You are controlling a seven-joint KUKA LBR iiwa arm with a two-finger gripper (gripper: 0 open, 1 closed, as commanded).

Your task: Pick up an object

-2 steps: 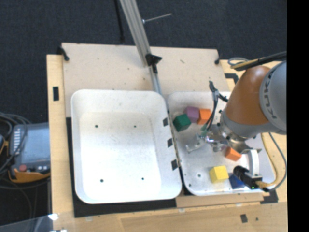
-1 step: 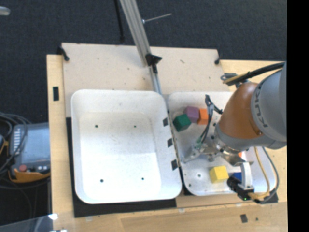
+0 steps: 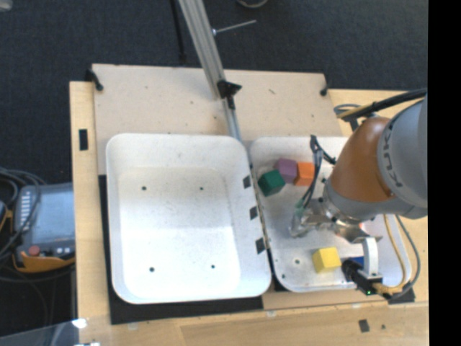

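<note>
I am reaching in from the right with my arm (image 3: 378, 168) lying over the right bin (image 3: 288, 276), and my gripper (image 3: 304, 222) is hanging low near the middle of that bin. I cannot tell how it is set; it is small and blurred under my wrist.

For room: the rim between the two bins is running just left of my gripper, with dark clips along it. Ahead of me, toward the far wall, three blocks are sitting close together. Behind me, toward the near wall, the yellow block (image 3: 326, 259) is lying on its own, near my gripper but apart from it. Bare floor is showing between the yellow block and the left wall of this bin. My own wrist and body are covering the right part of the bin, so I cannot tell what is lying under them. Cables and a blue-and-white piece are hanging at the bin's near right corner.

The three far blocks: the green block (image 3: 271, 183) is sitting nearest the dividing rim, the purple block (image 3: 287, 169) just beside it toward the far wall, and the orange block (image 3: 306, 172) just right of the purple one, seemingly touching it.

The left bin (image 3: 180, 150) is showing only its speckled floor. A metal pole (image 3: 205, 42) is slanting down to the bins' far edge.
</note>
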